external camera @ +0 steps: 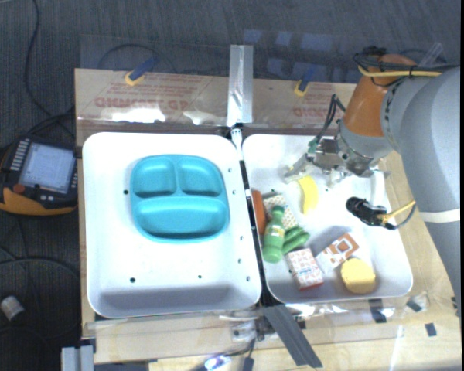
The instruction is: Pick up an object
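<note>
Yellow rounded block (358, 276) sat nearest, at right bin (398, 242) front; gripper (315, 163) hovered just above yellow banana-shaped toy (308, 194), finger state unclear; toy could slip sideways toward green bottle (274, 239).

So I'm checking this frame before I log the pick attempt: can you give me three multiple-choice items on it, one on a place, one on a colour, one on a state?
1. Where does the blue tray lie?
A. in the left bin
B. in the right bin
C. on the floor

2. What colour is the bottle in the right bin?
A. red
B. green
C. black

3. How does the gripper stand to the yellow banana-like piece?
A. lifting it clear of the bin
B. just above it, at the bin's far end
C. over the left bin

Answers: 1 A, the tray sits in the middle of the left bin. 2 B, its body is plainly green. 3 B, the piece lies on the bin floor just below the gripper.
</note>
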### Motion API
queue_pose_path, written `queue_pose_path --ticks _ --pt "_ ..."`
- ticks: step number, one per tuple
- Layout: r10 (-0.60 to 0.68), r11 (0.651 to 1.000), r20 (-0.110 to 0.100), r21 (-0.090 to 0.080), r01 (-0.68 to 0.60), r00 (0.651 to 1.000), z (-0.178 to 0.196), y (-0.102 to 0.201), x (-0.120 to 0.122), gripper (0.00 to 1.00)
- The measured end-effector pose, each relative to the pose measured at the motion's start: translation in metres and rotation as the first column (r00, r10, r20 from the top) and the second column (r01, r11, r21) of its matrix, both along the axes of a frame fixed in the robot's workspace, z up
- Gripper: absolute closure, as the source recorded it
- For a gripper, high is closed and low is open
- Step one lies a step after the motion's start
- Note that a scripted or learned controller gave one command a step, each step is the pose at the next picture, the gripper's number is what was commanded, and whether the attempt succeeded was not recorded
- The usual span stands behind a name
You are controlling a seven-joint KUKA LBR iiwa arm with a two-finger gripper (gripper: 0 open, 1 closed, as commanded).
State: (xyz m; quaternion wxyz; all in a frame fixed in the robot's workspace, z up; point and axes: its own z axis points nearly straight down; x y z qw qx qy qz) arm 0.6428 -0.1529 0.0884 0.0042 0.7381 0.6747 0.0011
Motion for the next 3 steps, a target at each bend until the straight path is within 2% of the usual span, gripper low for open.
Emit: queue_pose_path --ticks 1,2,3 --pt "0.003 1.000 0.000 0.000 -0.003 1.000 0.008 0.000 0.001 1.00" --pt "0.264 0.965 -0.015 0.004 -0.264 0.964 0.017 0.051 0.025 1.00" --pt "0.032 0.999 -0.013 0.003 -0.032 0.999 0.092 0.100 0.020 1.00"
